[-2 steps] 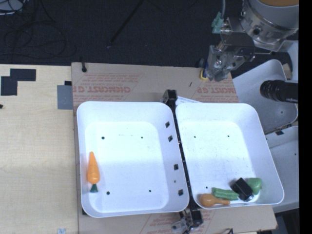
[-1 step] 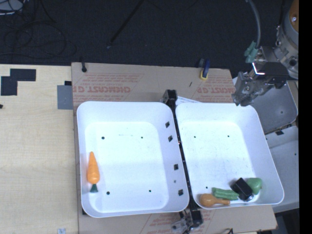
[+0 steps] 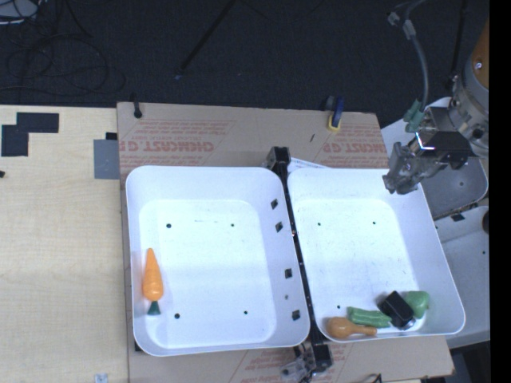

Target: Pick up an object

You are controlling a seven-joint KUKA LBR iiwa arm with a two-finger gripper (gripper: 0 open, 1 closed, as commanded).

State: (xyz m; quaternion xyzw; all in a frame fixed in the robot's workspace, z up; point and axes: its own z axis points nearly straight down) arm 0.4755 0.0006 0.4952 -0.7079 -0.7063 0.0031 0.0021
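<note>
Pincer (image 3: 402, 174) being held above the right bin's (image 3: 447, 274) far right corner.
Its jaw state cannot be told. Black block (image 3: 396, 308), green pieces (image 3: 369, 317) and orange gourd (image 3: 349, 328) are lying at that bin's near edge.

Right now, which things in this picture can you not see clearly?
- Gripper, camera view: dark and small against the right bin's rim; finger state cannot be read.
- Pile in the right bin's near corner: the black object overlaps the green objects, hiding their shapes.
- Arm: cut off by the right edge.
- Carrot toy, left bin: too small for detail.
</note>
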